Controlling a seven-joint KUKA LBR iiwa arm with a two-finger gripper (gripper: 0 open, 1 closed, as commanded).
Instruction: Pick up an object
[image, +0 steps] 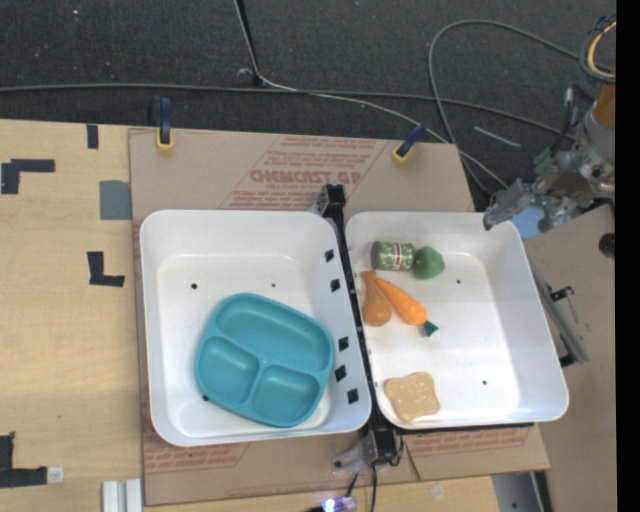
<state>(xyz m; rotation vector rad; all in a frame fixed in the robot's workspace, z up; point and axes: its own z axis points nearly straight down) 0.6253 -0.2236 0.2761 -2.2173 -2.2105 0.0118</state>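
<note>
Lying in the left white plastic bin (170, 250), a teal divided plate (263, 359). The right white bin (520, 330) holds a toast slice (412, 396), an orange carrot (403, 300), a small can (393, 255). The gripper (525, 205) hangs outside; its opening I cannot tell.

The tray (263, 360) lies in the left bin (165, 235). In the right bin (520, 330), the can (393, 255) sits at eleven o'clock, the carrot (403, 301) just beneath it, and the bread (412, 396) at seven o'clock.

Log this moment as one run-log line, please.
gripper: above right bin's far right corner, nothing seen held | right bin: can, green fruit, carrot, bread slice | left bin: blue tray
</note>
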